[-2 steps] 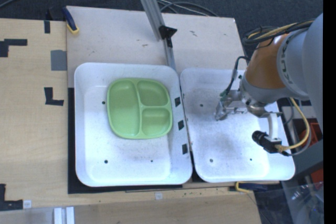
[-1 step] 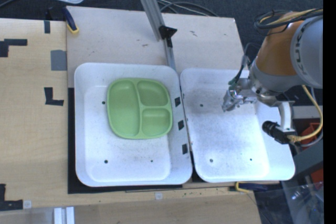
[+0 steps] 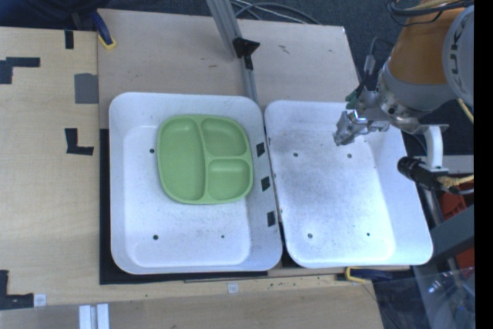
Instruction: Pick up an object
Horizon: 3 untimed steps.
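Starting on the left, the left bin (image 3: 127, 189) carries the only candidate for a pick: a green divided plate (image 3: 205, 159), lying flat in the bin's upper half, its three compartments facing up and nothing in them. It sits a little apart from the bin's walls on every side.

Across the middle seam to the right bin (image 3: 400, 243), speckled with dark scuffs, no object on its floor. Over its upper right corner hangs the gripper (image 3: 344, 133), tilted down and toward the seam, carried on the grey arm (image 3: 424, 81) with the orange band (image 3: 431, 31) coming in from the right. It is well apart from the plate, a whole bin away.

Here is the worry. If the gripper drops where it is, it closes on bare bin floor and the try is wasted. And even over the plate, a low, flat, smooth rim gives two fingers little to bite; a descent into a compartment's middle would likely slide off or just press the plate down.

As for the gripper, it looks small and blurred from up here, and I cannot tell how it is set. Nothing appears to hang beneath it, and it seems clear of the bin floor.
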Motion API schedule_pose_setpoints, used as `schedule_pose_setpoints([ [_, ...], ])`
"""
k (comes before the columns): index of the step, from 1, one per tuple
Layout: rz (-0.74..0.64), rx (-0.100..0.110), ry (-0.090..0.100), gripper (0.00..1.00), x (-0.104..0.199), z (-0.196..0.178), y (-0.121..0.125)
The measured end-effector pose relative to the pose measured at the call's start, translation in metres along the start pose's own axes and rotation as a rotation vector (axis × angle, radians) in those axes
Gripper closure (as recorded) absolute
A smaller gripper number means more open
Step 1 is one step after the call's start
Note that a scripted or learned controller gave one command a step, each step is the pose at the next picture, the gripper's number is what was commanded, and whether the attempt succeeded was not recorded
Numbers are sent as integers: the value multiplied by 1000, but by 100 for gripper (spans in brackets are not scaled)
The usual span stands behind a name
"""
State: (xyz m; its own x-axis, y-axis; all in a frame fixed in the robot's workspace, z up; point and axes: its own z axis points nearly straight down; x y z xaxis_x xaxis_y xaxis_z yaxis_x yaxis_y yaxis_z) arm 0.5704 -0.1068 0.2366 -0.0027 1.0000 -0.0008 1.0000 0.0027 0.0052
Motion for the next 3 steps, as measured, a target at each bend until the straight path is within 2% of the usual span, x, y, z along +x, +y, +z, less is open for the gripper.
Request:
schedule_pose_setpoints([
  [1, 1, 0, -1, 100, -4, -58, -6],
  [2, -4, 8, 1, 100, 52, -36, 5],
  [3, -3, 8, 1, 100, 92, -17, 28],
])
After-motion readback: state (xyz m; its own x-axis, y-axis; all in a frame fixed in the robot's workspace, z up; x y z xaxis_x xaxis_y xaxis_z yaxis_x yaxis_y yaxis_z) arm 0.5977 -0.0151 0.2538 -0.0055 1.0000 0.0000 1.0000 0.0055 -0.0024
